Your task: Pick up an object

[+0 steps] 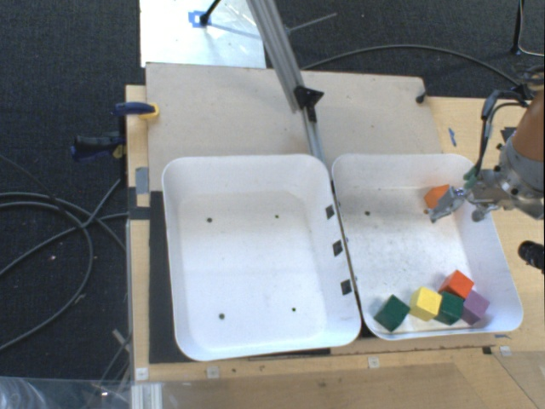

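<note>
My gripper (457, 211) hangs over the right side of the right bin (383, 228), and its two fingers look spread apart, so it is open. A small orange block (436, 196) lies just left of the left finger, touching or nearly touching it, not between the fingers. In the bin's front right corner sits a cluster of blocks: green (392, 312), yellow (425, 303), dark green (450, 308), orange-red (458, 283) and purple (476, 305).
The left bin (247, 254) stands beside the right one, with a row of black clips (337, 247) along their shared rim. A slanted metal pole (281, 45) crosses the bench behind the bins. Cables trail on the floor at left.
</note>
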`<state>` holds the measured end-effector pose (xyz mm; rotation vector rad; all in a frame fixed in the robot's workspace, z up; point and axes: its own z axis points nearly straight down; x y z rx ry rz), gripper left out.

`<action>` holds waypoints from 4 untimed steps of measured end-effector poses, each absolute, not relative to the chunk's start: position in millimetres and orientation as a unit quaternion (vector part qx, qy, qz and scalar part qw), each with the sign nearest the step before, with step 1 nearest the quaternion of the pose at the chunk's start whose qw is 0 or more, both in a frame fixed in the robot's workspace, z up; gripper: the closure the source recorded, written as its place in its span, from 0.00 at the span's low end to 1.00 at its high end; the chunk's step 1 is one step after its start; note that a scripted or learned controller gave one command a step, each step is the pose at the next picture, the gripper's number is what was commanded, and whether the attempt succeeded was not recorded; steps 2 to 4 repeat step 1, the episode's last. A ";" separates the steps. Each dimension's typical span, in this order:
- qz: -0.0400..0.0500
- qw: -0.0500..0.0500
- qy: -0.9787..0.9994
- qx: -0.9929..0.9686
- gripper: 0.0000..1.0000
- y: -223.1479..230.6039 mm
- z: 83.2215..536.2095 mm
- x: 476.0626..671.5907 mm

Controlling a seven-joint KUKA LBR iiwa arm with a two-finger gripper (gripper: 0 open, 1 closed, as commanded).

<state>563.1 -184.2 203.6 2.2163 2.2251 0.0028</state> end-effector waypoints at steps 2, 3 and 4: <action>0.005 0.012 0.709 0.705 0.00 -213.7 111.8 647.7; 0.005 0.012 0.709 0.705 0.00 -213.7 111.8 647.7; 0.005 0.012 0.709 0.705 0.00 -213.7 111.8 647.7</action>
